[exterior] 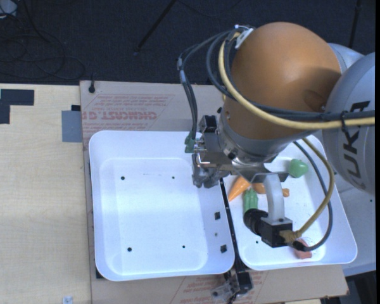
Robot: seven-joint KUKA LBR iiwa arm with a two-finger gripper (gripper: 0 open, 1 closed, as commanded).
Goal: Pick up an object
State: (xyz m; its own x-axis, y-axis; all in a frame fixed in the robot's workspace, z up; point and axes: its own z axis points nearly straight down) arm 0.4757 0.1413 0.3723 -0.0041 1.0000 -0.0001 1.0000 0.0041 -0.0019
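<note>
My gripper [204, 175] hangs low over the inner edge of the left bin [107, 170], right by the divider between the two bins. The big orange wrist hides most of it. Just right of it, in the right bin [342, 242], lie an orange carrot-shaped piece [239, 186] and a green piece [250, 200]. A round green object [297, 167] and a small orange bit [285, 192] lie further right. A red-orange object [303, 253] rests near that bin's front edge. I see nothing held by the gripper.
The arm covers the upper half of the right bin. Yellow and black cables loop around the wrist. A wooden benchtop [31, 201] extends to the left of the bins.
</note>
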